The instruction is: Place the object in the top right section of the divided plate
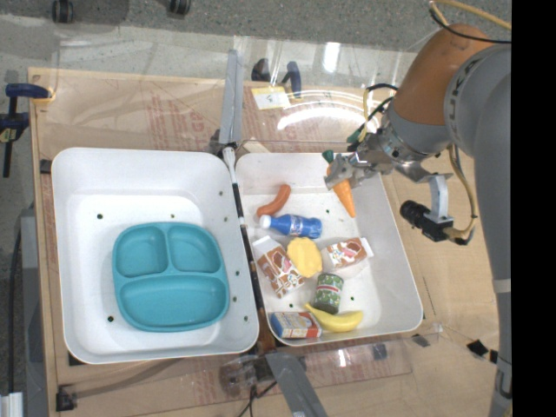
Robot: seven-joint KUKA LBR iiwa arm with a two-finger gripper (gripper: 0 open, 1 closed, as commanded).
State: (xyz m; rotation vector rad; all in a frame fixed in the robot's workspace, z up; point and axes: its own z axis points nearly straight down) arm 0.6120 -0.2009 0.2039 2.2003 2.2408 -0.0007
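Note:
A teal divided plate (169,278) lies in the left bin (78,181); its top right section (194,250) holds nothing. My gripper (340,172) hangs over the far part of the right bin (391,233). An orange carrot (347,200) sits right under its tip, thick end against the gripper and point toward the near side. Whether the carrot is gripped or only touched is unclear from this angle.
The right bin also holds a red sausage (274,200), a blue bottle (294,225), a yellow round item (304,255), two snack packets (278,270) (347,253), a green can (329,292), a banana (335,321) and a small box (292,324). A metal divider (233,129) runs between the bins.

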